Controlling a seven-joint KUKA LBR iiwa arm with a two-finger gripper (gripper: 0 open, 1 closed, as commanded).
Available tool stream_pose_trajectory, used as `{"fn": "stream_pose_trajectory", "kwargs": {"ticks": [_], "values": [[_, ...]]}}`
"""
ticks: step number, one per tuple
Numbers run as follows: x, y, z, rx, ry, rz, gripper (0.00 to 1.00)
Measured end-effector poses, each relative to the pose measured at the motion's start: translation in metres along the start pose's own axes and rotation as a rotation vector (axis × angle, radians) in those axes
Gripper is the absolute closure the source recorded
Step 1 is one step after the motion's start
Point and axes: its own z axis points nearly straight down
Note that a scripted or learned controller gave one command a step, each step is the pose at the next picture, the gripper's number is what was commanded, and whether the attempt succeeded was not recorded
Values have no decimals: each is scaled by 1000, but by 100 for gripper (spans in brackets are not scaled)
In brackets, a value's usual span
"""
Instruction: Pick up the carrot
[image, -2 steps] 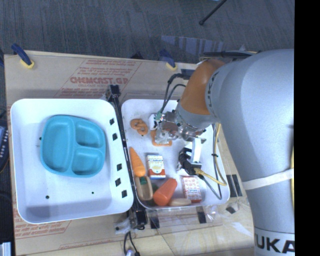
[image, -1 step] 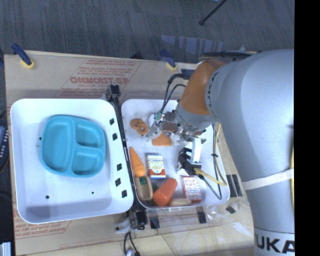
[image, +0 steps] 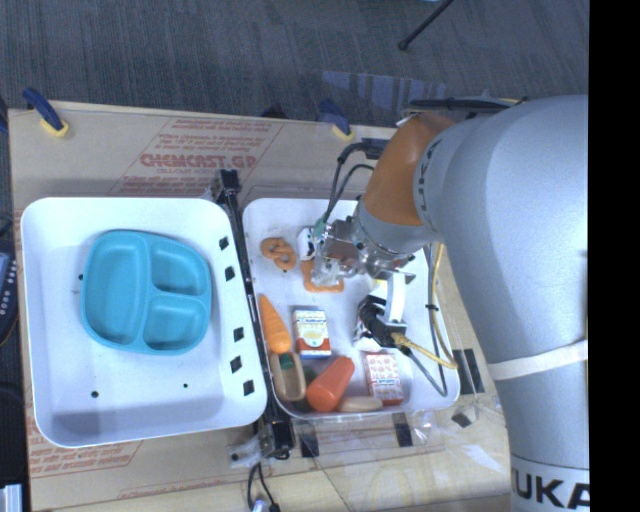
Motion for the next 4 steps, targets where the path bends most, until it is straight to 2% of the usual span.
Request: {"fn": "stream_pose_trajectory", "kwargs": {"ticks": [1, 2, 3, 4], "values": [[0, 0, 0, 0, 0, 0, 0], [1, 0, -9, 1, 1, -3, 100], [1, 0, -9, 1, 1, -3, 0], [25, 22, 20, -7, -1, -3, 0]]}}
